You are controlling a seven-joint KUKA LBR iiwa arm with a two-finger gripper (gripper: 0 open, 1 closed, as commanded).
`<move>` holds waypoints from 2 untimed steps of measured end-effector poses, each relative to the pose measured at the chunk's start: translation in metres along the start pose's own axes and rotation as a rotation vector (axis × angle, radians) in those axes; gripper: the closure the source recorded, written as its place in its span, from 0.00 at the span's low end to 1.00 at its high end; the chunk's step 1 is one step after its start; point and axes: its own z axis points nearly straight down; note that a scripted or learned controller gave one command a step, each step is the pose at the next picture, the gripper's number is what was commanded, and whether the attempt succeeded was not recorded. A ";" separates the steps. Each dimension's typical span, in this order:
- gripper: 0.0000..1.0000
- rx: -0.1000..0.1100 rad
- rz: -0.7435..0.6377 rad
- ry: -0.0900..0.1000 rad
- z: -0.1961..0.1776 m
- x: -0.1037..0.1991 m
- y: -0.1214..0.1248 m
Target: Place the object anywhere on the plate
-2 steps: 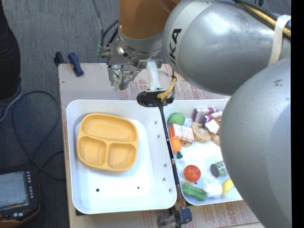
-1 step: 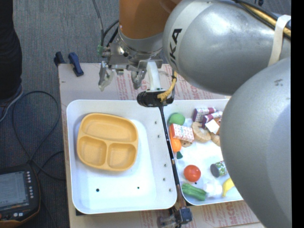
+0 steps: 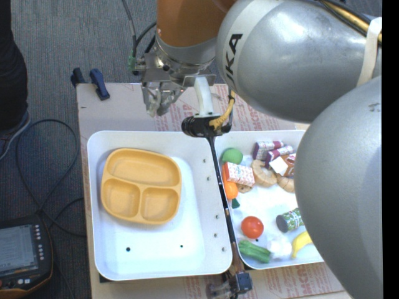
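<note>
A yellow three-compartment plate (image 3: 141,185) is seen lying flat in the left white bin (image 3: 112,254), toward that bin's far half. Nothing is seen resting on the plate.

The pincer (image 3: 158,105) is held above the tabletop (image 3: 112,114) beyond the far rim of the left bin, past the plate's far edge and apart from it. Its fingers hang downward close together; whether they are parted or closed cannot be told, and nothing is seen between them. The grey arm (image 3: 299,48) with its orange band (image 3: 187,11) is stretched in from the plate's right.

The candidate objects are gathered in the right white bin (image 3: 274,263), well to the right of the plate. Among them a green round piece (image 3: 232,156), a red and white box (image 3: 239,174), an orange piece (image 3: 230,190), a red ball (image 3: 252,227), a green vegetable-like piece (image 3: 254,250), a yellow banana-like piece (image 3: 301,243), a small dark can (image 3: 289,220) and purple-striped packets (image 3: 269,149) can be made out. Which of these is meant by the task cannot be told.

A blue clamp (image 3: 99,83) is fixed at the tabletop's far left corner, beyond the plate.
</note>
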 end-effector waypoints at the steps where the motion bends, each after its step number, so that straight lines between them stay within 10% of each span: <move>1: 1.00 0.002 0.022 -0.001 0.057 0.023 -0.064; 2: 1.00 0.003 0.028 -0.001 0.111 0.023 -0.134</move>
